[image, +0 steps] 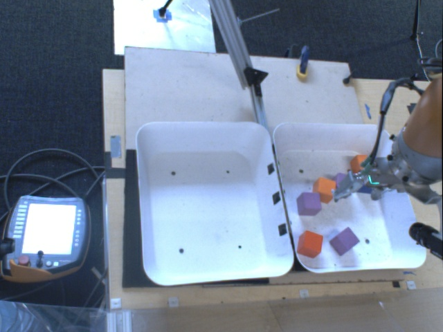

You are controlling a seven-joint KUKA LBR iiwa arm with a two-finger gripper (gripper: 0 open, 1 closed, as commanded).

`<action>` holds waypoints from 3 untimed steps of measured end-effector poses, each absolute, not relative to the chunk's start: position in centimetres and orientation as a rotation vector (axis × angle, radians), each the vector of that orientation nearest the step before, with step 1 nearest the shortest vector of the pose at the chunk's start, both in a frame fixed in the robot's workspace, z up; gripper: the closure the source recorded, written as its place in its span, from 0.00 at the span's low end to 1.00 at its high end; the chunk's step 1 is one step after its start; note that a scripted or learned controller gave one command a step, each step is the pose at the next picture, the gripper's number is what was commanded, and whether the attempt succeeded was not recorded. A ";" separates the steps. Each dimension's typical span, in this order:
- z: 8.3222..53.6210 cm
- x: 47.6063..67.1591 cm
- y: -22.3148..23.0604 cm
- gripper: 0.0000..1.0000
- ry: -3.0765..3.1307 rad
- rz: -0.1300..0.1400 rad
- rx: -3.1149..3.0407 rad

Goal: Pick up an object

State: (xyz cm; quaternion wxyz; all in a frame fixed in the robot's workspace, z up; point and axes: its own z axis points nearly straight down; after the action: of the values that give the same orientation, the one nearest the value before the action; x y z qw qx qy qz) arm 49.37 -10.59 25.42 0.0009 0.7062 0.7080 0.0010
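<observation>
Orange cube [310, 243] beside purple cube [344, 241]

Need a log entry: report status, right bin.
Gripper low in right bin, among the blocks. Orange block beside it, grasp unconfirmed. Purple block close by, crowding.

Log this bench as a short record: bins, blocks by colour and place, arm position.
left bin: bare white floor in view
right bin: holds the blocks
orange blocks: one near front, one mid-bin, one at back beside gripper
purple blocks: one mid-left, one near front
gripper: low over right bin, among the back blocks
grasp: cannot tell
</observation>
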 end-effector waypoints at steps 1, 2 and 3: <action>21.1 49.9 -10.8 0.00 2.225 -0.002 2.221; 16.6 49.9 -11.6 0.00 2.225 -0.003 2.222; 12.0 49.5 -12.3 0.00 2.225 -0.003 2.224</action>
State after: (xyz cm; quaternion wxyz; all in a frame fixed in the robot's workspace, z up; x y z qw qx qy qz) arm 49.47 -12.30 12.00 -0.0019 0.7069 0.7073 -0.0011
